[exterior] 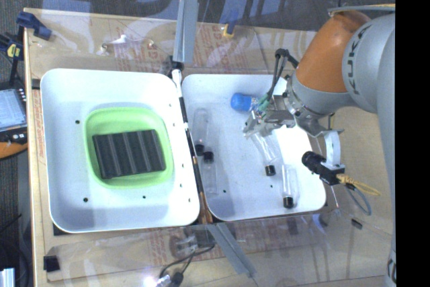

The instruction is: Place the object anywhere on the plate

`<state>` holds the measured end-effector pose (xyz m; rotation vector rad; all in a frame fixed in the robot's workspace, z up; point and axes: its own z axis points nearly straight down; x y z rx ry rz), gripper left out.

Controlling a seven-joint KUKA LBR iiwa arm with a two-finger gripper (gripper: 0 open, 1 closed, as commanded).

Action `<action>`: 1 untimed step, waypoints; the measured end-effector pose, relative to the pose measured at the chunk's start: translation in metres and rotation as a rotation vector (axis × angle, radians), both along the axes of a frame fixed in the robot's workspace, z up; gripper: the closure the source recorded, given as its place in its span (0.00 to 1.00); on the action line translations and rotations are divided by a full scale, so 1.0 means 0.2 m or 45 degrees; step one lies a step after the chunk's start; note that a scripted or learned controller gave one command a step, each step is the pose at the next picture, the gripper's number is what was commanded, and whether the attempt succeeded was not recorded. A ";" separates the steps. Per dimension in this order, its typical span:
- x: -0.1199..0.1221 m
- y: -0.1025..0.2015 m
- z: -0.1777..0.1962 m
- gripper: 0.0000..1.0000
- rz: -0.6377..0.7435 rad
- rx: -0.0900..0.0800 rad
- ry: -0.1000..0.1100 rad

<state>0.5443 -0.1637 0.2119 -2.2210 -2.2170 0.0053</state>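
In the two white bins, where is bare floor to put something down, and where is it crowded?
The left bin has bare floor in a band all round the green plate, widest toward its left wall. In the right bin, the floor between the clear tubes by the left wall and the gripper is bare. Crowded: around the blue object and the gripper, and toward the right wall.

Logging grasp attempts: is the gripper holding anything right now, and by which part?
Cannot be told. The gripper hangs over the right bin beside the blue object, with nothing seen between its fingers.

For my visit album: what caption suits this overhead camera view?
Robot arm's claw poised over the right bin near a blue object; green plate waits in the left bin.
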 end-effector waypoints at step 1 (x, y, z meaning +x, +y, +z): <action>0.00 0.00 0.00 0.00 0.000 0.000 0.000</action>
